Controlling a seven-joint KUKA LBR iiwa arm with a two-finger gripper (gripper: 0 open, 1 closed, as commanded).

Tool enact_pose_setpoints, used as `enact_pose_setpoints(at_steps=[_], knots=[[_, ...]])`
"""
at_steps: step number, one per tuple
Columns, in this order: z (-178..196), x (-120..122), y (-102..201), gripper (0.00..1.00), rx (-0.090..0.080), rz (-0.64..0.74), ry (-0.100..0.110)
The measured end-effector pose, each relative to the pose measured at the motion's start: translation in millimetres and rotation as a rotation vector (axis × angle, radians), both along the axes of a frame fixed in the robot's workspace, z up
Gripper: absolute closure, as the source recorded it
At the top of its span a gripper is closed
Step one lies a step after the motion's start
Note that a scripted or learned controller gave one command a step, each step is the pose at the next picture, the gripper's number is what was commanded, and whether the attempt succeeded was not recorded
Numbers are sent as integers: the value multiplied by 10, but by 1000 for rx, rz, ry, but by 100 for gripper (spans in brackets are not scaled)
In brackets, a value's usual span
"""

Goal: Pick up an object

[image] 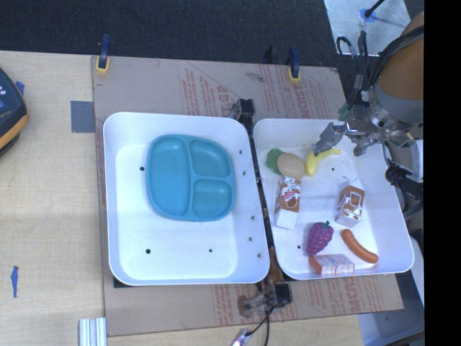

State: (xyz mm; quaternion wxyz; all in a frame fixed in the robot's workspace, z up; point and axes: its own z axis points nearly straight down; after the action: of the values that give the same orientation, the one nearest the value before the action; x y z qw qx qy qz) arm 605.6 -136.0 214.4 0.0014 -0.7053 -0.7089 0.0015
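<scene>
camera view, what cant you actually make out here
- Gripper: small and dark above the right bin; whether it touches the banana cannot be told.
- Arm: cut off by the right edge.
- Green item: partly hidden behind the potato, kind unclear.
- Cartons: print too small to read.
- Device: cut off at the left edge.

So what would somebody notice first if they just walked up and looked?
Probably the big blue divided plate, alone in the left white bin. Next, the toy food in the right bin: purple grapes, a sausage, and a yellow banana near the robot's gripper.
</scene>
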Motion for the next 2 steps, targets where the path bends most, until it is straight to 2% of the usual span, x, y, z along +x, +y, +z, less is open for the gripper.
enact_pose_setpoints(at_steps=[1,2], knots=[[-1050,-601,-334,0,-6,2,-18],[-1105,-1169,-139,0,-22,2,-49]])
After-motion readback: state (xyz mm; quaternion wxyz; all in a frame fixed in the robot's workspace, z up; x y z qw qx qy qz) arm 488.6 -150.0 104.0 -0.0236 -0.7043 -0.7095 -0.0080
